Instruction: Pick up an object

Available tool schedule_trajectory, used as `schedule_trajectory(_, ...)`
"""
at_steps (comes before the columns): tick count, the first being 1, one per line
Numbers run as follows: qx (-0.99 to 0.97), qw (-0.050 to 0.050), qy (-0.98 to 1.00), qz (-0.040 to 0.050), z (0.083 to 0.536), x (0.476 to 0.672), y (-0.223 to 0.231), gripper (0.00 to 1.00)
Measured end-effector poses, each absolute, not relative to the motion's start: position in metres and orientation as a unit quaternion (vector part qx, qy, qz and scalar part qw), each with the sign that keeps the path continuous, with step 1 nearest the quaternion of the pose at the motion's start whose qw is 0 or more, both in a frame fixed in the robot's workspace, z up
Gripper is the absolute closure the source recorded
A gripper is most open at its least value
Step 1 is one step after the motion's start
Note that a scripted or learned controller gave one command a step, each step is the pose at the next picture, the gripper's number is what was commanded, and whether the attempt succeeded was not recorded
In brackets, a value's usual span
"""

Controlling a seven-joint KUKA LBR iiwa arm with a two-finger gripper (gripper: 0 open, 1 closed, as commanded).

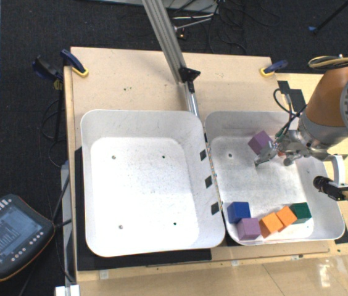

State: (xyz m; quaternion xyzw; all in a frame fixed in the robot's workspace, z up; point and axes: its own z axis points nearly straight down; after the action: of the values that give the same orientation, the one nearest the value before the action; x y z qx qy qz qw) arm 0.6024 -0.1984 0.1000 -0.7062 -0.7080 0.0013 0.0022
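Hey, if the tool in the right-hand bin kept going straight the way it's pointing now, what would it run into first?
The tool points toward the view's left and slightly down. Probably the bare floor of the right bin first, then its left wall. The purple block sits just above that line, close beside the tip; depth is unclear, so contact there is possible.

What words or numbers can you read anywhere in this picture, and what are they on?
None can be read.
The handheld controller at the lower left has a lit screen with lines on it, but they are too small and blurred to read.
The blocks, such as the purple block by the claw and the blue block, have plain faces.
The white bins carry only specks and dark dots.
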Motion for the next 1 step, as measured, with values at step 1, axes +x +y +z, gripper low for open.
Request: schedule_trajectory(1, -0.707, -0.001, -0.708, -0.0001, 0.1138, 0.6041, -0.1994, 1.0)
